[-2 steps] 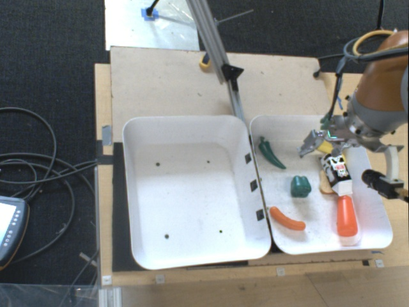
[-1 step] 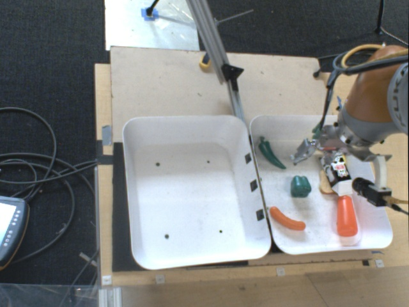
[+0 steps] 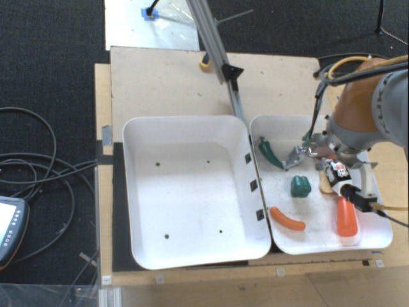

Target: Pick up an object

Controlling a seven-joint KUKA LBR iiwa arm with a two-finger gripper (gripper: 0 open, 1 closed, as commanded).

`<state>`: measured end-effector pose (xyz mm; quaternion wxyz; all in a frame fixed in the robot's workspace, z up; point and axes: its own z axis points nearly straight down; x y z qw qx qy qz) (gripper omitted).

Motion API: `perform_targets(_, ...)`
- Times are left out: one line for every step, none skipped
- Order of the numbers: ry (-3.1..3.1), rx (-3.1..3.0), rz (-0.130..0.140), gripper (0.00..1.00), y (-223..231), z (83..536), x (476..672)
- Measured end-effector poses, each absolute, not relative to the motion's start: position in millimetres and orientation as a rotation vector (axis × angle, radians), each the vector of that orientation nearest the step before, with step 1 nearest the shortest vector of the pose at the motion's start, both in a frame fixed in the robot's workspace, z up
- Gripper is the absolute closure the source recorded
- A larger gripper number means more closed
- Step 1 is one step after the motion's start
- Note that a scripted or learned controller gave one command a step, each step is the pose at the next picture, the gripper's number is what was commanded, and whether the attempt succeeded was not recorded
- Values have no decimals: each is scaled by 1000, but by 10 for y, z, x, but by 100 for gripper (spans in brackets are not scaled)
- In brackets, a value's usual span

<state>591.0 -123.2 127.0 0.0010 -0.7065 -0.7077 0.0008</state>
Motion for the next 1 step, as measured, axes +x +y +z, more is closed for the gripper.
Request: perform_targets(-2222,-2219,2,0,-1228,888,5910)
